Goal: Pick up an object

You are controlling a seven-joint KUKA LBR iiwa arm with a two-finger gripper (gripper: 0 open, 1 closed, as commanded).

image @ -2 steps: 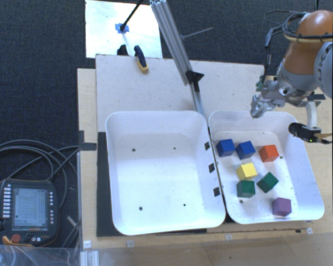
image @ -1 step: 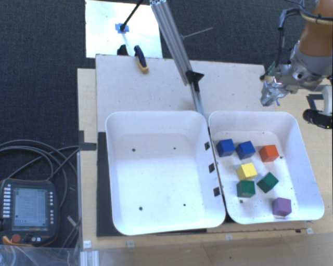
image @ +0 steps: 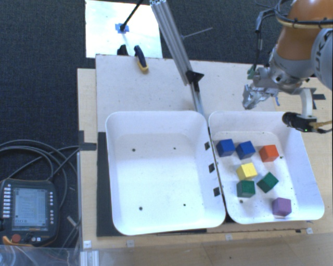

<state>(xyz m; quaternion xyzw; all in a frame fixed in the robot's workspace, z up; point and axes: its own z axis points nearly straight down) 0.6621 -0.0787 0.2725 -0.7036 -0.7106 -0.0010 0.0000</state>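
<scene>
Nearest the camera, at the lower left, a control pendant (image: 28,210) lies off the tabletop (image: 156,88) with black cables (image: 41,156) looping above it. Two shallow white bins sit side by side on the tabletop. The left bin (image: 156,218) shows a few small dark specks on its floor. The right bin (image: 307,192) holds seven small blocks.

Closest in that bin is the purple block (image: 281,206), near the lower right corner. Just beyond it are two green blocks, the left green block (image: 245,188) and the right green block (image: 267,182), with the yellow block (image: 247,170) touching or nearly touching the left one from behind. Farther back stand the orange block (image: 269,153) and two blue blocks, the left blue block (image: 225,147) and the right blue block (image: 245,149), close beside each other.

The tool (image: 255,96) hangs past the far rim of the right bin, above bare tabletop, under the grey arm with its orange band (image: 307,13). All blocks lie nearer the camera than the tool and well apart from it; the right blue block and the orange block are the closest to it. Nothing is seen between the tool's tips, and how far they stand apart cannot be told.

Farther back, a slanted metal rail (image: 174,41) rises from between the bins, and a yellow-handled clamp (image: 140,58) rests at the far edge.
</scene>
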